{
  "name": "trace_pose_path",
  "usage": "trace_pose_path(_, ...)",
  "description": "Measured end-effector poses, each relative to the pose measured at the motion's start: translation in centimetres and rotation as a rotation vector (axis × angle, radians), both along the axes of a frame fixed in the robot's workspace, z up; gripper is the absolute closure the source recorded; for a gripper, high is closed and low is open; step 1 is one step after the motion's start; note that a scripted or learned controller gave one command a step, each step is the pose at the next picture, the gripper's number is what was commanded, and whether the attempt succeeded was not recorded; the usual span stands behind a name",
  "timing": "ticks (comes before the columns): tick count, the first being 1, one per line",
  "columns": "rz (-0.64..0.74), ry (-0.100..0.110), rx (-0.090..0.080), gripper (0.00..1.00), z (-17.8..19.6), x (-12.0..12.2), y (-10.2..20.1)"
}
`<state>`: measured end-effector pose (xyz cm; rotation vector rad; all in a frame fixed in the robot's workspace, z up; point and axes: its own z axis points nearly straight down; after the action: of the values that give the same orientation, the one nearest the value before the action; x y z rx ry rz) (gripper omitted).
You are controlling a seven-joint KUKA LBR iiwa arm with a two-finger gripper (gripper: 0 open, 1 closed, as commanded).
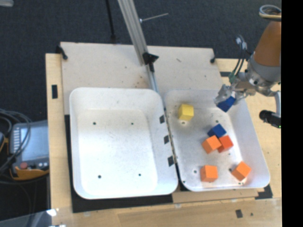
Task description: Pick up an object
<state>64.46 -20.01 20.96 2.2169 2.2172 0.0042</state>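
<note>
My gripper [228, 98] hangs over the far right corner of the right bin [253, 126], shut on a blue block [227, 103] that sits between its fingers, lifted off the bin floor. In the same bin lie a yellow block [185, 112], another blue block [217, 130], a red block [226, 143] touching an orange block [211, 144], and two more orange blocks [209, 173] [242, 170] near the front.
The left bin [80, 126] stands beside the right one. A slanted metal bar [135, 30] reaches down to the gap between the bins at the back. A screen device with cables [28, 145] sits off the bench's left side.
</note>
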Motion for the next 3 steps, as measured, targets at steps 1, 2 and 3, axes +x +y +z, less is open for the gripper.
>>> trace_pose_path(1, 0.002, 0.003, 0.002, 1.00, 2.0, 0.1, -0.1)
trace_pose_path(2, 0.007, 0.006, 0.004, 1.00, 2.5, -0.3, 5.2)
trace_pose_path(3, 0.006, 0.007, 0.004, 1.00, 3.1, -2.5, 10.0)
